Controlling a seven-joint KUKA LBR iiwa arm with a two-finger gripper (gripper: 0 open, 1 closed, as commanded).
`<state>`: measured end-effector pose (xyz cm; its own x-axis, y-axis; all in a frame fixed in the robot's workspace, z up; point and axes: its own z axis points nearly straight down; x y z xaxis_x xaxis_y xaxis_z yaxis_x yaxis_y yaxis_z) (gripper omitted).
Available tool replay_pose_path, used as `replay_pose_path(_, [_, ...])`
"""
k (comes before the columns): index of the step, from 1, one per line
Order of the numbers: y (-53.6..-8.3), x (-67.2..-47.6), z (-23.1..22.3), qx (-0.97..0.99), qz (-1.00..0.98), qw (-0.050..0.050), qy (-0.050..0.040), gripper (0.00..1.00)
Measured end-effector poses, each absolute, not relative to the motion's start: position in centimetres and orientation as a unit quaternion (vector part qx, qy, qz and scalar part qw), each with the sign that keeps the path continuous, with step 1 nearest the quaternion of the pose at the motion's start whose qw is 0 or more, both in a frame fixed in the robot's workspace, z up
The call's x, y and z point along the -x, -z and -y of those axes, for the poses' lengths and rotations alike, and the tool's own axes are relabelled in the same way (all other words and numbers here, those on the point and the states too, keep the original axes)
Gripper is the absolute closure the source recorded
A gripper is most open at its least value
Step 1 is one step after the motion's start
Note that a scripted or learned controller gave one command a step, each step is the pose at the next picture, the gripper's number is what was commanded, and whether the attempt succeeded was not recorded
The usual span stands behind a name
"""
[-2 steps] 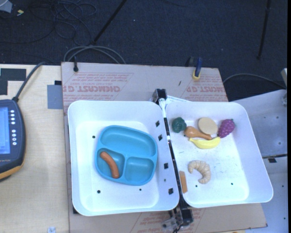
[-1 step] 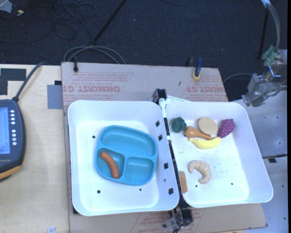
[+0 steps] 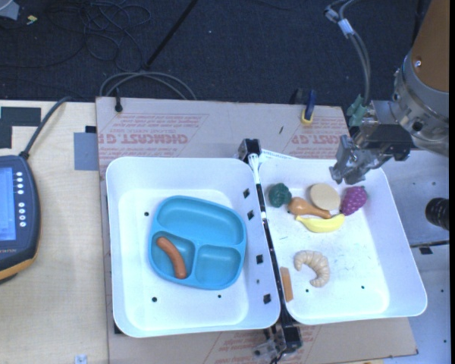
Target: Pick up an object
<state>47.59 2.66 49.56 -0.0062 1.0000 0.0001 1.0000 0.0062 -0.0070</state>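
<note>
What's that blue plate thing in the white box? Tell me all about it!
The blue plate looks like smooth plastic, with rounded corners and three hollows. It lies flat in the left white bin, turned a little askew, touching only the bin floor. A small orange-brown sausage lies in its lower-left hollow. Nothing shows in the other two hollows.

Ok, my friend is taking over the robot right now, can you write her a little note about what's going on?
Hand: hovering above the right bin's top edge, near the purple grapes; nothing seen in it.
Right bin also has a broccoli, carrot, tan cookie, banana, croissant and a small orange piece.
Left bin: blue tray with a sausage.
Done: nothing picked up yet.
Left: lower, grab one object, lift.
</note>
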Motion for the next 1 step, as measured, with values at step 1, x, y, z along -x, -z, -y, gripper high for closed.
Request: replay_pose_path(1, [-44.35,-47.57,-4.38,0.706,0.708,0.003,-0.0033,1.00])
